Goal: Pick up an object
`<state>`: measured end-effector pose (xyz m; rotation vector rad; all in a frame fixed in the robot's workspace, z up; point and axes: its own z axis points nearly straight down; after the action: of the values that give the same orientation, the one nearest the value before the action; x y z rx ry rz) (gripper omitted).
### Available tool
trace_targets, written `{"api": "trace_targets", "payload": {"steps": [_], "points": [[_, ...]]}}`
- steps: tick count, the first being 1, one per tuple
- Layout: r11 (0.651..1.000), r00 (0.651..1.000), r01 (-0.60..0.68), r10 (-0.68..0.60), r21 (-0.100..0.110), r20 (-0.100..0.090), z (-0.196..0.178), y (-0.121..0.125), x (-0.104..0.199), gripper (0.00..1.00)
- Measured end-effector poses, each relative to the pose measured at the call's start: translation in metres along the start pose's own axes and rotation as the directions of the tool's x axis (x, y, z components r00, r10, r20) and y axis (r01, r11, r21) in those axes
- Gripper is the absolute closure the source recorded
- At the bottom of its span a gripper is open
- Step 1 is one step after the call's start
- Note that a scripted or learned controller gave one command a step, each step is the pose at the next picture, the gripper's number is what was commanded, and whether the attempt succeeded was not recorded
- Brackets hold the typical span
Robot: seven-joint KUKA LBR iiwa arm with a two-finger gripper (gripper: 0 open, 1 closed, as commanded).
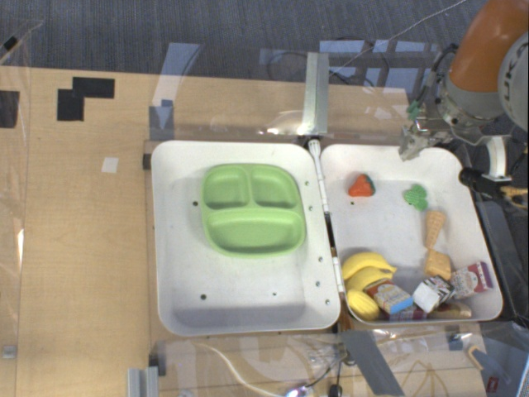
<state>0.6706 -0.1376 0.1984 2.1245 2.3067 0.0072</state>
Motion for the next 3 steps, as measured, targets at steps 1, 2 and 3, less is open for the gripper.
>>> {"api": "trace_targets", "payload": {"steps": [1,2,3], "points": [[1.000,1.000,0.000,0.000,0.000,0.000,0.000,0.000,0.000,0.00],[0.998,0.998,0.056,-0.056,0.002,-0.001,0.099,-0.011,0.018,0.00],[0.998,0.998,0.055,-0.055,-0.010,0.001,0.084,-0.008,0.018,1.00]]}}
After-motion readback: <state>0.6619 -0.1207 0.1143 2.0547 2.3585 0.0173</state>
